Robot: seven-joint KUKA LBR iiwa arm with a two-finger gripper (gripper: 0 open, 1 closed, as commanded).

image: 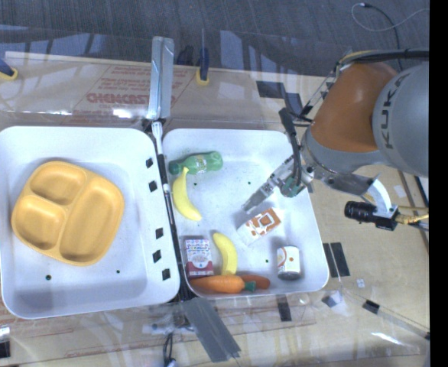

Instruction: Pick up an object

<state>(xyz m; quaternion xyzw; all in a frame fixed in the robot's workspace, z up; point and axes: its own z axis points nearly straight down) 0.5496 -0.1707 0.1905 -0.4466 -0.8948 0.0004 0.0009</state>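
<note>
while hovering over the right bin [310, 205], the gripper [256, 200] nears a carton [260, 225].

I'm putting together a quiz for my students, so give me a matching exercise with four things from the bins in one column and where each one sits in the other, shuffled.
Things:
1. yellow divided plate
2. green bottle
3. carrot
4. small can

Places:
A. right bin, bottom right corner
B. left bin
C. right bin, along the bottom edge
D. right bin, top left corner

Pairs: 1-B, 2-D, 3-C, 4-A
</note>
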